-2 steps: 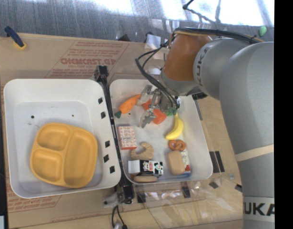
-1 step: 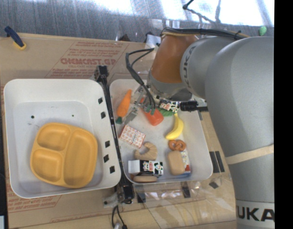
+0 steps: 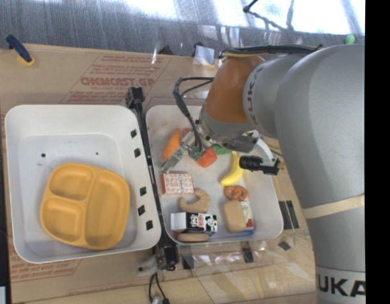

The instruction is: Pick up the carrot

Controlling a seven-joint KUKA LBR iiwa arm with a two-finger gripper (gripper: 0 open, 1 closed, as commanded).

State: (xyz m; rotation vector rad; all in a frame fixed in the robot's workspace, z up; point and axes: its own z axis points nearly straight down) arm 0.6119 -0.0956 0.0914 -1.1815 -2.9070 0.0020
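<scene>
Yellow divided tray [image 3: 85,204] in the left bin [image 3: 17,170], right bin [image 3: 271,223] of toy food, carrot [image 3: 172,144] near its far left corner, long axis slanting near-left to far-right, gripper [image 3: 180,155] beside it, fingers seemingly parted, pinching nothing.

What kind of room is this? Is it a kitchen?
Probably not a kitchen, more likely a robot test bench. A big grey arm reaches over two white bins. One holds a yellow tray, the other what look like toy foods such as a carrot.
</scene>
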